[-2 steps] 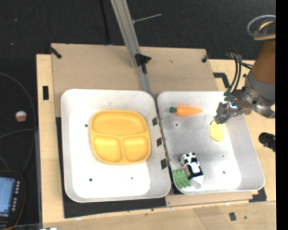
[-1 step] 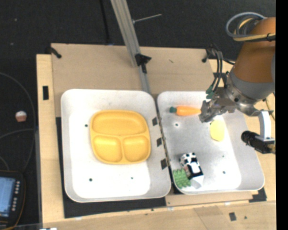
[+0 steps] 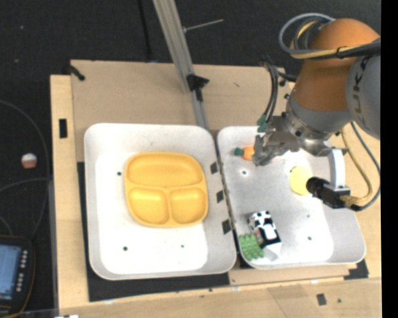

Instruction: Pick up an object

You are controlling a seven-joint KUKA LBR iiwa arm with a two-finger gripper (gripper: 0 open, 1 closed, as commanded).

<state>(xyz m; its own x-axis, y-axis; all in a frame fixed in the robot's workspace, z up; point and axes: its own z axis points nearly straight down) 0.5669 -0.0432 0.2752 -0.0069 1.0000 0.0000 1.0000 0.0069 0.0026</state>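
My pincer (image 3: 264,152) hangs over the right bin (image 3: 345,244); a small orange piece (image 3: 248,153) lies just beside it; grip state unclear.

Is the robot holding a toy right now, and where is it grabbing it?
It cannot be told. The gripper is low in the right bin beside a small orange toy, fingertips unclear.
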